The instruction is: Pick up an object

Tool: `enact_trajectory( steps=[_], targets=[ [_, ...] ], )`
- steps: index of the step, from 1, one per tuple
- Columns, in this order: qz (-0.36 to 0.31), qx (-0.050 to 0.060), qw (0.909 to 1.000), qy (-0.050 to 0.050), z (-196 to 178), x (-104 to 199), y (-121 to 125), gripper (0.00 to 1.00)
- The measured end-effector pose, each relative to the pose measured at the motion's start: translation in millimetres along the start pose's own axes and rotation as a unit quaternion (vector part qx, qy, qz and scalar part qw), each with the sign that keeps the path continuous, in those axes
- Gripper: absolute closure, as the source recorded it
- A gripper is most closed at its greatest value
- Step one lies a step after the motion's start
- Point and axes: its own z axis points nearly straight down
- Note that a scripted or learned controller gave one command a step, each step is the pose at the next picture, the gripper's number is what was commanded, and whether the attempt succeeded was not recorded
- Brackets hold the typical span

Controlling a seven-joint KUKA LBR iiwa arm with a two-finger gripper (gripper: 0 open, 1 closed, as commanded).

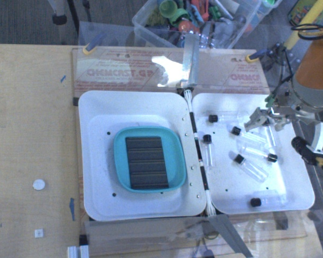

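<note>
Bench layout: you look down on two white bins side by side. The left bin (pixel 97 112) holds a teal tray (pixel 149 159) with a dark ribbed block (pixel 146 163) lying flat in it. The right bin (pixel 296 198) holds the pick candidates, a scatter of clear vials with black caps.

Locate the vials as follows. One vial (pixel 208 149) lies just beside the divider, cap toward the far side. A second vial (pixel 226 117) lies near the bin's far edge. A third vial (pixel 246 165) lies near the middle of the bin, and a fourth vial (pixel 261 153) lies just beside it toward the arm. A fifth vial (pixel 269 200) lies near the bin's near edge. Several bodies are transparent, so you cannot trace their outlines fully.

The arm (pixel 312 74) enters from the right. The gripper (pixel 264 120) sits over the far right part of the right bin, above the vials. Its fingers (pixel 253 121) appear spread apart, with nothing between them.

Behind the bins you see a clear tote (pixel 151 26) of mixed coloured items. A small white disc (pixel 39 185) lies on the bench (pixel 27 117), well apart from the bins.
</note>
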Motion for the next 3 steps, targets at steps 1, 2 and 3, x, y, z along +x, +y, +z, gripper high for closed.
enact_trajectory(
  steps=[1, 2, 3],
  targets=[
    [-0.039, -0.003, 0.9992, 0.001, 101.9, -22.5, 42.8, 0.00],
    [-0.052, -0.004, 0.9987, 0.004, 110.3, -35.6, 64.6, 0.00],
    [-0.074, 0.001, 0.9972, 0.000, 112.3, 23.6, 78.1, 0.00]
  ],
)
